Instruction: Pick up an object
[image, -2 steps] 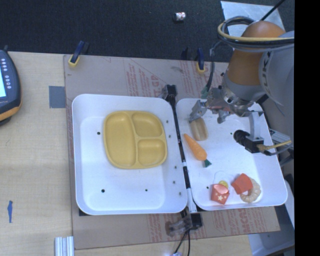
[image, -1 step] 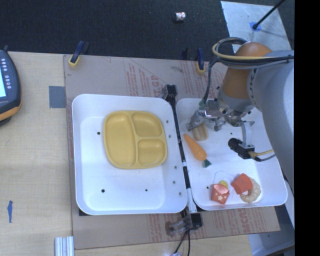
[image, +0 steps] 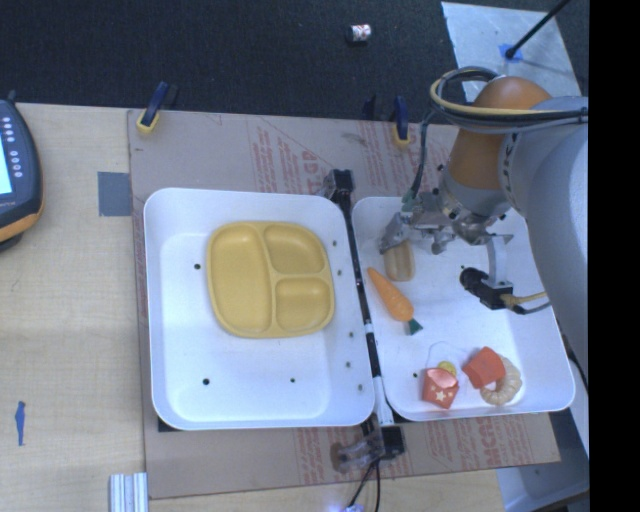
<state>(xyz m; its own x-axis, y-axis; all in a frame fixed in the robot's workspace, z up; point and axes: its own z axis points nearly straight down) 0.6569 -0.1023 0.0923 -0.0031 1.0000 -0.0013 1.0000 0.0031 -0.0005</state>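
Note:
In the camera view my gripper (image: 415, 242) hangs over the back of the right bin (image: 540, 395), its fingers spread open with nothing between them. A small tan block (image: 399, 263) stands just below the left finger (image: 392, 238), touching or nearly touching it. An orange carrot (image: 388, 294) lies slantwise in front of the block, near the bin's left wall. At the front of the bin sit a red box with a star (image: 440, 389) and a red piece (image: 483, 366) resting on a pale ring (image: 504, 388).
The left bin (image: 180, 390) holds a yellow divided plate (image: 270, 277). A black clip with a cable (image: 486, 286) hangs from the arm over the right bin. A handheld pendant (image: 15, 170) lies at the bench's far left.

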